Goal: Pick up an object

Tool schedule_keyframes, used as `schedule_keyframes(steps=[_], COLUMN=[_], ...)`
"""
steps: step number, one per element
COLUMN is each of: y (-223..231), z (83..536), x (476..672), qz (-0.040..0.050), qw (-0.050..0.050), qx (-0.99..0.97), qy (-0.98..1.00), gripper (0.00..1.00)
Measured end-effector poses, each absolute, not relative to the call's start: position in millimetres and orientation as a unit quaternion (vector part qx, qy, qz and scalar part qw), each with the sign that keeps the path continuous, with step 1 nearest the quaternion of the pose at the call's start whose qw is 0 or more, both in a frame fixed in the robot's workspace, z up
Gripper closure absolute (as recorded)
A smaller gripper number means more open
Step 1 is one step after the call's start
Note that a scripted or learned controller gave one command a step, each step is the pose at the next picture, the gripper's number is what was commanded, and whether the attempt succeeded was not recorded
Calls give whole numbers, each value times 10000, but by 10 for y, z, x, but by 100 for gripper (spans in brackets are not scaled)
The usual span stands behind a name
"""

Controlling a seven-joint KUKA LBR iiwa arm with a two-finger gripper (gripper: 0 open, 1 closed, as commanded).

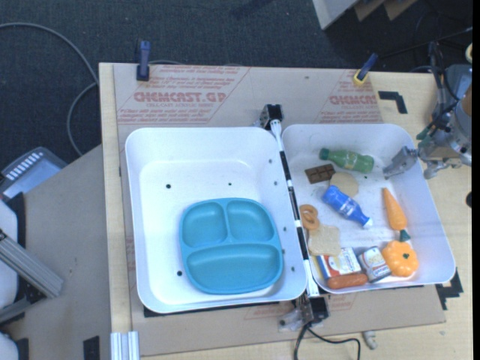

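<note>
My bench (225, 81) carries two white bins side by side, and nothing on it suggests the pick has happened yet. The left bin (150, 163) holds one thing, a blue divided plate (231, 244) lying flat toward its near side. The right bin (439, 223) holds everything I might choose from, all of it resting on the bin floor.

My arm (457, 118) reaches in at the far right corner of that bin, and my claw (409, 160) hangs at the bin's far right rim, near the green bottle (347, 159). At this size I cannot tell whether the claw is spread or closed, and I see nothing between its tips, so I judge that I hold nothing.

Going down in size among the candidates: the green bottle lies on its side along the far part of the bin; the blue bottle (346, 205) lies slanted in the middle; the carrot (394, 209) lies just right of it; a slice of bread (325, 240) sits toward the near left; the small orange pumpkin (400, 259) sits in the near right corner beside a small can (373, 262) and a sausage (346, 280).

So I judge the task barely begun: approach under way, with choosing, descending, closing and lifting all left. The green bottle looks the closest target.
</note>
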State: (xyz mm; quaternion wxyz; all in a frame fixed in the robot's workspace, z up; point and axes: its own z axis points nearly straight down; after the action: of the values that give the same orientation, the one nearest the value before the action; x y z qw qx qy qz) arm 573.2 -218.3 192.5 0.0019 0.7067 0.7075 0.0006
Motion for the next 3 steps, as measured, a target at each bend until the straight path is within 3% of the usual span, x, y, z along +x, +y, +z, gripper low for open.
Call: schedule_keyframes(steps=[1, 2, 3], y=[-2210, -2224, -1455], z=[945, 1044, 871], x=[5494, 5495, 5840], qz=[15, 8, 27], qw=[-10, 13, 31], qx=[7064, 7067, 7065], qy=[7079, 7075, 7077], gripper=[0, 100, 100])
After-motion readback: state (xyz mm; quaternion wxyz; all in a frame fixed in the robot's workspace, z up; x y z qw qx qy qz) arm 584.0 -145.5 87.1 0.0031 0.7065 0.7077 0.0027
